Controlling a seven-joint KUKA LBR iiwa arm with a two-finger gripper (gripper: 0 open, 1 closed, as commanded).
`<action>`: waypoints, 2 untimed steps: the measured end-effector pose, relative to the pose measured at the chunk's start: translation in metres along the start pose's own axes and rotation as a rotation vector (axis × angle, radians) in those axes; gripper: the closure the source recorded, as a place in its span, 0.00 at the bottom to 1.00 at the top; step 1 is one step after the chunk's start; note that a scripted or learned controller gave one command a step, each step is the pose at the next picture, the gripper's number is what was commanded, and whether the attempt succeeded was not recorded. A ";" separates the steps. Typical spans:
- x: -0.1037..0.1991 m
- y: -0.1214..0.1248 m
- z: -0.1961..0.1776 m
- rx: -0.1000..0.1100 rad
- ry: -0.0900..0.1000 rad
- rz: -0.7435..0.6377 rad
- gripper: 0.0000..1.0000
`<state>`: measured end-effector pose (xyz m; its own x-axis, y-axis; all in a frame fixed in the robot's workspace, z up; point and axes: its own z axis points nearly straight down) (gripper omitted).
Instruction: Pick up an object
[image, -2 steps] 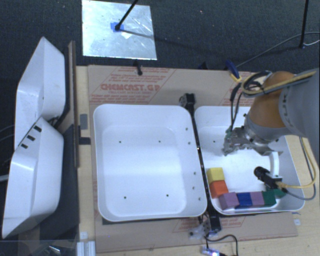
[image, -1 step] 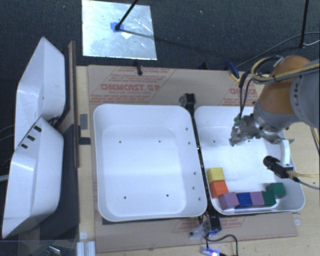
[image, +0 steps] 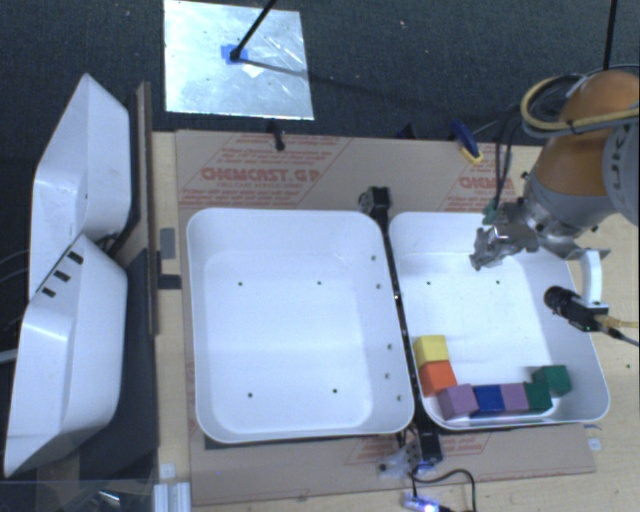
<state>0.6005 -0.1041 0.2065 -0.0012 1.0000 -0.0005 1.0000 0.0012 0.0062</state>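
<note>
Several coloured blocks lie along the near edge of the right bin (image: 455, 290): a yellow block (image: 431, 349), an orange block (image: 437, 376), a purple block (image: 457, 399), a blue block (image: 489, 398), a lilac block (image: 514, 396) and a green block (image: 548, 384). My gripper (image: 486, 250) hangs over the far part of the right bin, well away from the blocks. Nothing shows between its fingers.
The left bin (image: 290, 320) sits beside the right one, with a black clamp (image: 376, 198) between them at the far side. A black cylinder (image: 568, 306) juts over the right bin's right wall. White covers stand at the far left. A shiny metal sheet lies beyond the bench.
</note>
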 end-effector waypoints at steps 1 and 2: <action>-0.003 0.000 -0.043 0.002 0.000 0.001 1.00; 0.039 0.007 -0.036 0.005 0.001 -0.003 1.00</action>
<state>0.6075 -0.0648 0.2426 -0.0037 1.0000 0.0009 1.0000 0.0037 0.0010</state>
